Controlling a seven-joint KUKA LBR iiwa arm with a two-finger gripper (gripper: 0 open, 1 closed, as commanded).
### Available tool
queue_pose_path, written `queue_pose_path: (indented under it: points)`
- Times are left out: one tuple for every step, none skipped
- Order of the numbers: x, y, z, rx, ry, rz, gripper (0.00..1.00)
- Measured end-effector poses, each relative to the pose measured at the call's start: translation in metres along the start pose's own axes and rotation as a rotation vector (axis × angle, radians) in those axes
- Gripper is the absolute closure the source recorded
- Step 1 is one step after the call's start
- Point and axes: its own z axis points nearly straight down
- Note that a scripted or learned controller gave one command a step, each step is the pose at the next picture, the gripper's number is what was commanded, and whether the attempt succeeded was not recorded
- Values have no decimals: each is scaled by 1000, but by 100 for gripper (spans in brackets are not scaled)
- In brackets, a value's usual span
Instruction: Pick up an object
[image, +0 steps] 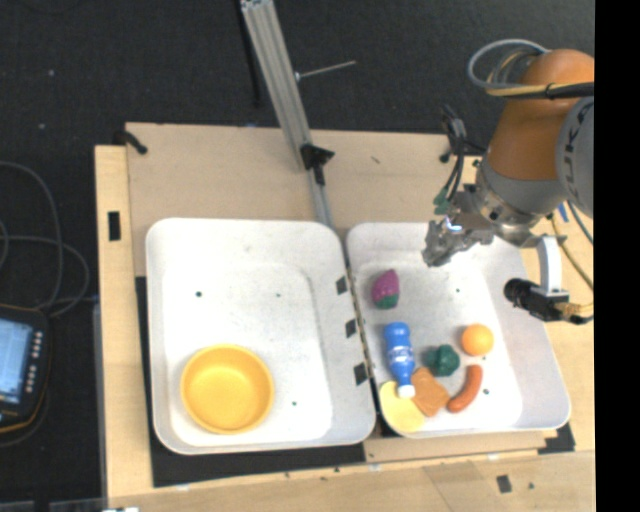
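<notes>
From my console I see the pincer (441, 247) hanging over the far part of the right bin (520, 400), near its back wall. It looks dark and small from this slant, and I cannot tell how it is set; nothing shows in it.

The right bin holds all the small things. A purple object (386, 288) lies nearest the pincer, toward the bin's left wall and apart from the rest. Nearer the front edge sits a blue bottle (399, 352) with a white cap, lying lengthwise along the left side. Just beside it are a dark green object (441, 359), an orange ball (477, 340), a red sausage-shaped piece (466, 388) and an orange wedge (430, 392); a pale yellow piece (399, 412) lies at the front left corner, touching the bottle's cap end. These front items crowd close together.

The left bin (240, 270) holds a yellow bowl (227, 388) upright in its front left part; the rest of its floor is bare white.

Both bins sit side by side on the desk (220, 160), walls touching in the middle. The back half of the right bin, below the pincer, offers open floor around the purple object.
</notes>
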Motion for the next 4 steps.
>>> queue_pose_path:
  points:
    - [52, 13, 13, 1, 0, 0, 100]
    - [103, 19, 6, -2, 1, -2, 100]
    - [144, 39, 12, -3, 0, 0, 100]
    - [185, 52, 10, -3, 0, 0, 100]
